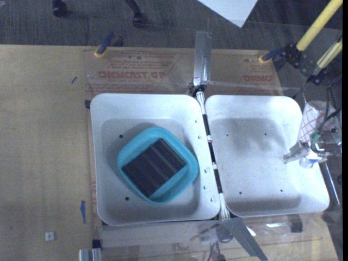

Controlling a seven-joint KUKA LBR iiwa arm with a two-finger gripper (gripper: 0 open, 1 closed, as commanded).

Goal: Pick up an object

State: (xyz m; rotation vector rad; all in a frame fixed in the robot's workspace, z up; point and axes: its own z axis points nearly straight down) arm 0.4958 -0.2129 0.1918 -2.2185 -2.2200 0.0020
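A single blue dish (157, 164) with a dark ribbed insert lies in the left bin (103, 118), one of two white bins side by side on the bench (38, 145). The dish sits toward the bin's middle and front, turned diagonally, its long axis running from the near-left corner toward the far-right corner. Bare white floor rings it, widest along the far wall and the left wall. The right bin (255, 145) holds no loose object. The tool (304, 155) hangs over the right bin's right edge, well apart from the dish; whether it is clenched or released cannot be told.
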